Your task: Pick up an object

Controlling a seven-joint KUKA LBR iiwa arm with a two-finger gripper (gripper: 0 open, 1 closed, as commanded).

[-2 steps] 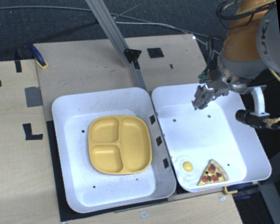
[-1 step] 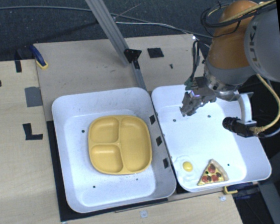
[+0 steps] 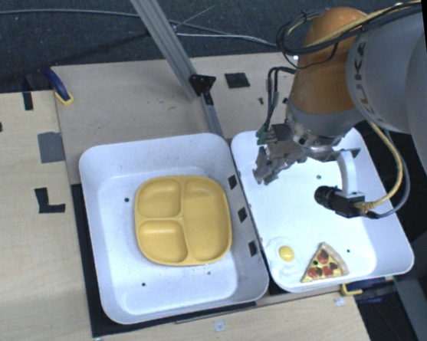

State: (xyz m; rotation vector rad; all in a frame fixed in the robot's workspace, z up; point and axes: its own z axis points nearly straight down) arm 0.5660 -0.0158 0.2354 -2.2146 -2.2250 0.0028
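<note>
We see the pizza slice [image 3: 324, 263] lying flat, its tip pointing up-right. Our gripper [image 3: 266, 169] hangs well above it, fingers spread, empty.

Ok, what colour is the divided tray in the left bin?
Yellow, plain with no pattern; the tray shows clearly in the camera view.

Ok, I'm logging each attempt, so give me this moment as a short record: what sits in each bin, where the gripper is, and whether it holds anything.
left bin: yellow divided tray, lying flat near the middle
right bin: fried egg toy and pizza slice toy, both at the near edge
gripper: over the far left part of the right bin, away from both toys
held: nothing seen between the fingers
</note>
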